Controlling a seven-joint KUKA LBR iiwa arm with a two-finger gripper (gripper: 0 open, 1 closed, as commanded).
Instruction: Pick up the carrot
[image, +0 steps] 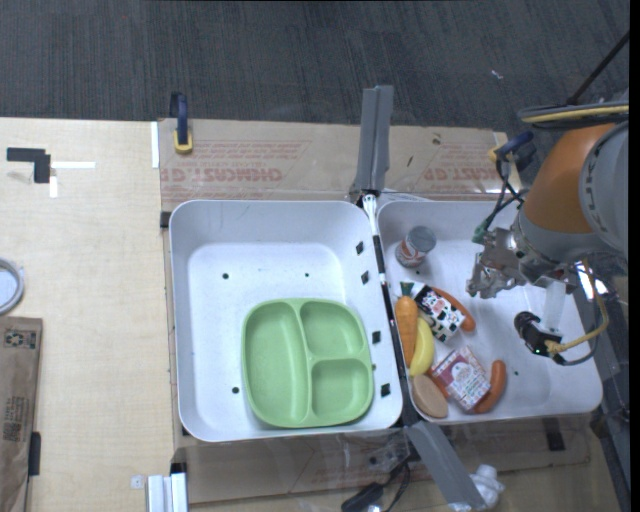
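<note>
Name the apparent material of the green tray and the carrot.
Green tray: likely moulded plastic; even matte pale green, rounded dividers between three compartments. Carrot: probably plastic toy food; uniform orange, smooth, slight sheen, though the look leaves that open.

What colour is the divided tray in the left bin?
Light green, plain; the divided tray shows clearly in the camera view.

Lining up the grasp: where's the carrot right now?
The carrot lies in the right bin, against its left wall, beside the banana, left of the gripper.
</note>
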